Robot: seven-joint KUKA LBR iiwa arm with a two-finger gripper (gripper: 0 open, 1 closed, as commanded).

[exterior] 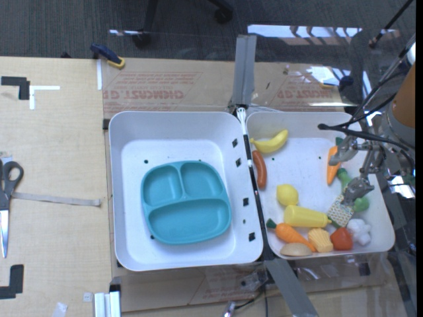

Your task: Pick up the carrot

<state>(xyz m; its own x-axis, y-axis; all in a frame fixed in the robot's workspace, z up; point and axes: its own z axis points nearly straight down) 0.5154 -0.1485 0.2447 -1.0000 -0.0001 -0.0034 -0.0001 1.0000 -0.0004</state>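
Note:
Two orange carrot-like toys lie in the right bin (310,132). One carrot (332,168) stands on end near the bin's right side, with a green top beside it. The other carrot (288,232) lies near the front wall, its green top pointing left. My gripper (355,189) hangs over the right side of this bin, just right of and slightly below the first carrot. Cables and metal parts of the wrist cover the area around it. Nothing orange shows between its tips.
The right bin also holds a banana (271,140), a sausage (260,170), a lemon (287,193), a yellow corn piece (305,215), a checkered piece (340,212), a tomato (342,239) and other toys. The left bin (125,177) holds a teal divided plate (186,202). Scissors (6,197) lie at the far left.

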